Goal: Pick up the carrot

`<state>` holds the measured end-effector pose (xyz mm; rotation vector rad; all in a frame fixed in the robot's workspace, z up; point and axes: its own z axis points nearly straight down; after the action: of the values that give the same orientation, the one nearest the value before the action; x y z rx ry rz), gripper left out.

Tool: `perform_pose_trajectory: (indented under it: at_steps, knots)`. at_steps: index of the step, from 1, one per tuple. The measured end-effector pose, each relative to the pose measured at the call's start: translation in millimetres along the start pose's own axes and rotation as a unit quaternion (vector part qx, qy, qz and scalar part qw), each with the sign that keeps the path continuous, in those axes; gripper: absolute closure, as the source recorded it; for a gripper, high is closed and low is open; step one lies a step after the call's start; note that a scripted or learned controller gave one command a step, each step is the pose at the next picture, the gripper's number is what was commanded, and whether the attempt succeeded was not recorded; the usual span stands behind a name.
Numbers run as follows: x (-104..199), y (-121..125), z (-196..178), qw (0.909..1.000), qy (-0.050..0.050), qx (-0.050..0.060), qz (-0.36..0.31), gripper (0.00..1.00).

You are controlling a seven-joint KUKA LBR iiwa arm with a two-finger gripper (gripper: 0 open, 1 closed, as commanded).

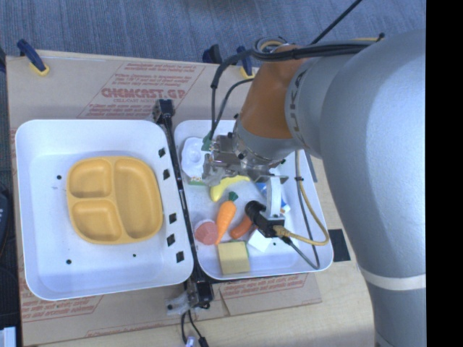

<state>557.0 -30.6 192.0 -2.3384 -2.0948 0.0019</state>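
Closest to my camera is the grey arm (376, 157), its orange band above the wrist, reaching in from the right over the right bin (271, 263). The carrot (226, 220) lies in that bin, free on the white floor, with its narrow end toward the bin's near edge and its thick end toward the gripper (219, 173). The gripper hangs just beyond the carrot, above a yellow piece (219, 190) with a green bit (233, 195) beside it. From this angle I cannot tell whether the jaws are apart or together, and nothing shows between them.

Just left of the carrot's narrow end sits a pink round slice (206, 232), touching it or very nearly so. Against the carrot's right side lies a smaller orange piece (241, 228). Nearer me than the carrot is a pale yellow block (234, 257), close to the tip but apart from it. Farther back than the carrot, past the gripper, a white cup-like thing (192, 155) stands in the bin's far-left corner.

Well left of the carrot, across the rims where the bins meet, the left bin (43, 260) holds a yellow divided plate (114, 197) – three compartments, lying flat. Both bins rest on printed cardboard (137, 92).
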Motion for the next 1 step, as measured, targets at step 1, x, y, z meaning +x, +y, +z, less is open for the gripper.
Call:
perform_pose_trajectory:
  at_steps: [1]
  knots:
    - [-0.2, -0.1, 0.1, 1.0000, 0.000, 0.000, 0.000, 0.00]
